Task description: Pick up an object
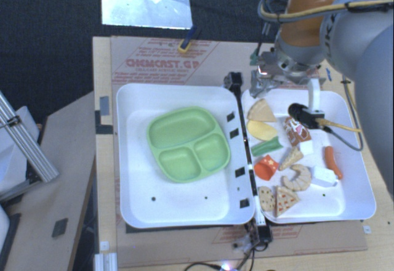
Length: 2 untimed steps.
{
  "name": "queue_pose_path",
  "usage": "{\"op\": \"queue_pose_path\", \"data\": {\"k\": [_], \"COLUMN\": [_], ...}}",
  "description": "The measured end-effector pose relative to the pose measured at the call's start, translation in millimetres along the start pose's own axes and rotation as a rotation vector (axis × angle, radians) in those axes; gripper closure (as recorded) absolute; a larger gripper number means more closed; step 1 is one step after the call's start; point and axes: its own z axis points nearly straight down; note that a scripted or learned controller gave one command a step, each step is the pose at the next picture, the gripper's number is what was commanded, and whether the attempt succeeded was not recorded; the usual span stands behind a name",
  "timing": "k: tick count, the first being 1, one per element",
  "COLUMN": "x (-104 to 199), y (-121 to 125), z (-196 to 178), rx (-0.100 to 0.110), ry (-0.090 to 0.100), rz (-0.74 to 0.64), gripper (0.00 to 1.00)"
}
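Your gripper (266, 82) hangs over the right bin's (354, 199) far-left corner — I cannot tell its grasp state. Below it lie smooth plastic foods — a tan wedge (261, 111), a yellow piece (261, 130).

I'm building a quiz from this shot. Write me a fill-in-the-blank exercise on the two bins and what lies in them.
1. The green tray lies in the ____ bin.
2. The tray has ____ compartments.
3. The toy food, such as the pizza slice and the sausage, lies in the ____ bin.
4. The gripper hangs over the ____ edge of the right bin.

Missing words: left; three; right; far
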Motion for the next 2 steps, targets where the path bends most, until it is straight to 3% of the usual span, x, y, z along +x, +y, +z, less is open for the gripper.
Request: {"op": "queue_pose_path", "data": {"k": [2], "x": [7.9], "y": [1.6], "z": [-14.5], "rx": [-0.002], "ry": [0.000], "rz": [-0.001], "gripper": [1.00]}}
